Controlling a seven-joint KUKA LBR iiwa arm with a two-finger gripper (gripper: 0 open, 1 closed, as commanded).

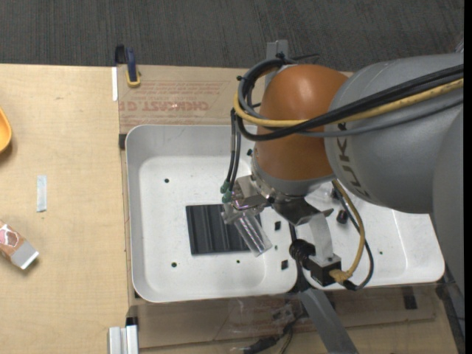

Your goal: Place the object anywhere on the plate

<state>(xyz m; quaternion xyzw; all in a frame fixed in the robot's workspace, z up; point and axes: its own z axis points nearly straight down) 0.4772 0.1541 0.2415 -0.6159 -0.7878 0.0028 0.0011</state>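
Looks like grasp stage, pre-lift. Hovering low w/ gripper (249, 231) inside shallow white plastic bin (147, 198), right at rt edge of flat black ribbed rectangular slab (210, 229), presumably the obj. Overlaps that edge from this angle; touching or just above, can't tell. Can't tell gripper state either (apart or together): slanted view, wrist in the way. Can't call it held: lying flat on bin floor, near the middle, well clear of the walls.

Next: needs a firm pinch on a thin flat piece, prob. across the rt edge. Then a straight lift before any sideways travel, to clear the bin wall. Needs a target too: can't say for sure which item is the plate. Maybe the orange curved rim (4, 133) at far left on light wooden tabletop (59, 124), a guess only. If so, means a long carry over bin's left wall.

Around: small pale strip (41, 194) and brown-and-white wrapped packet (16, 247) on tabletop left of bin, well apart from slab. Blue clamp (131, 65) at corner of cardboard sheet w/ red print (177, 98), behind bin.

Main hindrance: bulky grey arm (398, 139) w/ orange band (295, 124) hanging over bin's rt half, hiding contact pt. Risk, as a guess: slab too flat to catch, sliding instead of lifting.
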